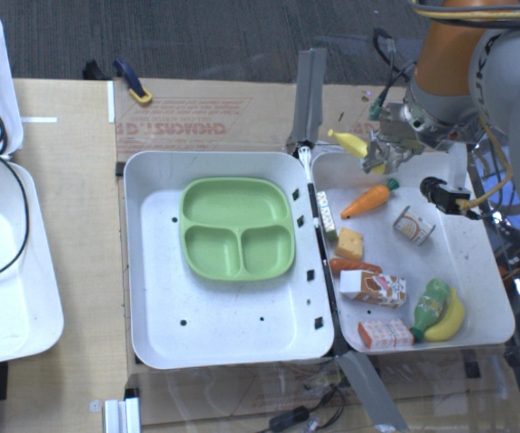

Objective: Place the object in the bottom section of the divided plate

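1. The pale green divided plastic plate [237,226] lies flat in the left white bin [152,314], nearer that bin's far side. Its one wide section faces the far wall and two smaller sections face the near edge, so I take the near pair as the "bottom".
2. No object sits in any section of the plate, so the placing is not yet done.
3. The pincer [388,154] hangs over the far corner of the right white bin [486,269], beside a yellow plastic banana-like piece [348,142]. I cannot tell how it is set or whether it carries anything.
4. Loose in the right bin are an orange toy carrot [368,199], a small tin can [413,226], a yellow cheese block [349,243], a red-and-white carton [375,287], a green bottle [430,302], a second yellow banana [449,317] and a red box [385,334].
5. Between the bins stands their shared wall with a grey upright post [310,97]; my guess is any carry across must clear it.
6. On the desk [61,106] lies a blue-and-yellow clamp [132,82], well away.
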`<move>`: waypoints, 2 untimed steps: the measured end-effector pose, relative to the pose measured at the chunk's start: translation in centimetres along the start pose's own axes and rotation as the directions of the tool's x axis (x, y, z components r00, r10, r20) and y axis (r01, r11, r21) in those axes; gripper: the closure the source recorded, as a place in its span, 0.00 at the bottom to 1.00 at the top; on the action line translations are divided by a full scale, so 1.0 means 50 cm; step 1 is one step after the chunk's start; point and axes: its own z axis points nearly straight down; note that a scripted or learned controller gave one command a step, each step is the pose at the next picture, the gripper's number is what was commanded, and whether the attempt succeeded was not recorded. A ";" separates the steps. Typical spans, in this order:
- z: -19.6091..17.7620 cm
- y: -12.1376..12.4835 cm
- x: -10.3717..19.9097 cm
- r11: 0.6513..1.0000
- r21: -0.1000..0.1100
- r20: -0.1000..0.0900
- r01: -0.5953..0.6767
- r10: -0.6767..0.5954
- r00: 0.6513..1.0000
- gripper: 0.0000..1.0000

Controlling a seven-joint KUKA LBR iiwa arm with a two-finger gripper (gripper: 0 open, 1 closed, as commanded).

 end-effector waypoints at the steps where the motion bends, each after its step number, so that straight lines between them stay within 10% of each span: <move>1: 0.016 -0.008 0.095 0.834 -0.002 -0.001 0.552 -0.552 0.834 1.00; 2: -0.029 -0.025 0.280 0.840 -0.004 0.000 0.542 -0.542 0.840 1.00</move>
